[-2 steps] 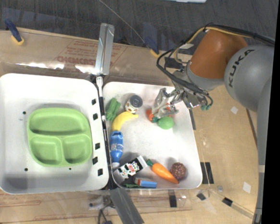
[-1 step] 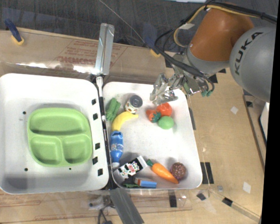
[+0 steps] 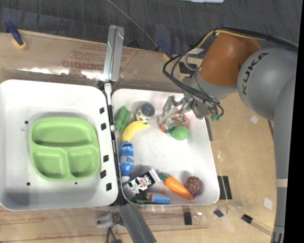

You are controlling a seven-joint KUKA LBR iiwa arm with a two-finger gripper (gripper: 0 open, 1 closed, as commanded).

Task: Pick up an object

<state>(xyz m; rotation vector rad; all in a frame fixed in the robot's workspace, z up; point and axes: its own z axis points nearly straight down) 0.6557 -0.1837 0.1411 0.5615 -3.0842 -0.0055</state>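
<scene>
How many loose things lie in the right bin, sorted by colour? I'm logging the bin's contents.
Green: 2, a leafy piece and a round ball
Yellow: 1, the banana
Orange: 1, the carrot
Blue: 2, a bottle and a marker
Brown: 1, a ball
Black-and-white: 1, a block
Grey: 1, a can
Total: 9

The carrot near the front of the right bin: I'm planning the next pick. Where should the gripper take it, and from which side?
Probably from straight above, at the carrot's thick middle, fingers closing across its width. It lies flat and slanted, tapering toward the brown ball close by.
</scene>
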